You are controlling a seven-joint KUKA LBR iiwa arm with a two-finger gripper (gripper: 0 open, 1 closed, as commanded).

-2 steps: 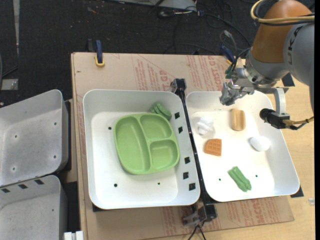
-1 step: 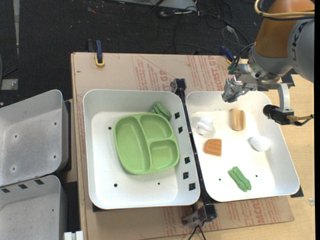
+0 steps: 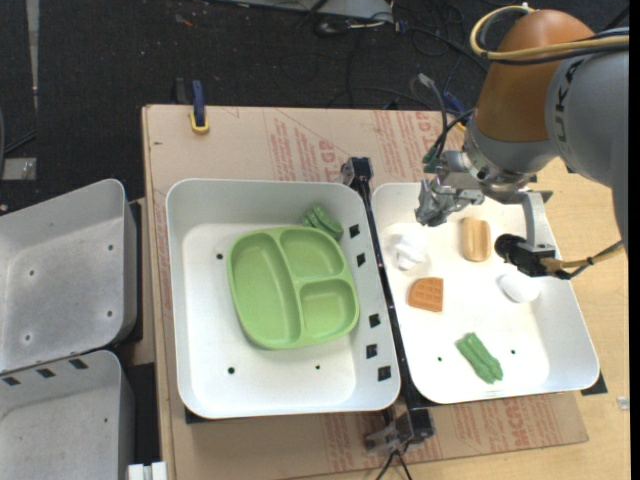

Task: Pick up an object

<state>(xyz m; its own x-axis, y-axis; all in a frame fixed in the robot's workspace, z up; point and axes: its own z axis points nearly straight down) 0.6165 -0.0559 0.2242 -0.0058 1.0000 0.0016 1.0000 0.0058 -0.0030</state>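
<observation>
Upper right of frame: hovered over the right bin [image 3: 565, 353], nothing visibly held.
Claw [image 3: 436, 211] poised at the bin's upper left, finger spread impossible to judge. Nearest picks: white lump [image 3: 408, 249] just below-left, tan roll [image 3: 475, 239] just right. Best bet, probably: dropped straight, centred on one piece, kept off the wall.

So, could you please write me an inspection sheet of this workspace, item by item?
Surface: bench with left bin and right bin side by side.
Job's things: right bin holds bread roll, orange waffle piece, green piece, white pieces.
Clutter: left bin holds green divided plate and a small green item.
Grippers: gripper above right bin's far edge, holding nothing visible.
Cables: black cables on floor.
Surroundings: spare white bins at left.
</observation>
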